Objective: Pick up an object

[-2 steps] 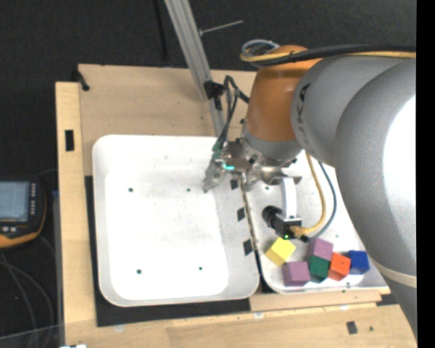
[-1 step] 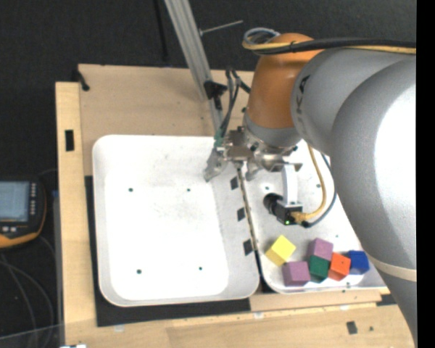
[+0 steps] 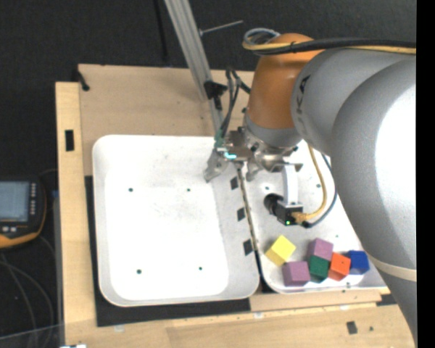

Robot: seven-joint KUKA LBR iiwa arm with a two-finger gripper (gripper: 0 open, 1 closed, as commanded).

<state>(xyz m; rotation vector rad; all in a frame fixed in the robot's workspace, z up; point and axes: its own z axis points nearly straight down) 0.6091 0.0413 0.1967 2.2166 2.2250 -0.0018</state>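
arm (image 3: 348, 122) bent low over right bin (image 3: 304, 285)

My grey arm (image 3: 362, 143) reaches in from the right, its orange band (image 3: 275, 85) above the wrist. My gripper (image 3: 235, 162) hangs over the tabletop's middle, by the far end of the seam between the bins.

A robotics lab: an industrial grey-and-orange arm (image 3: 333, 107) reaches over a plywood worktop (image 3: 130, 100) bearing 2 white bins (image 3: 109, 216), with cables, an aluminium mast (image 3: 192, 42) and a handheld control pendant (image 3: 13, 207) at left
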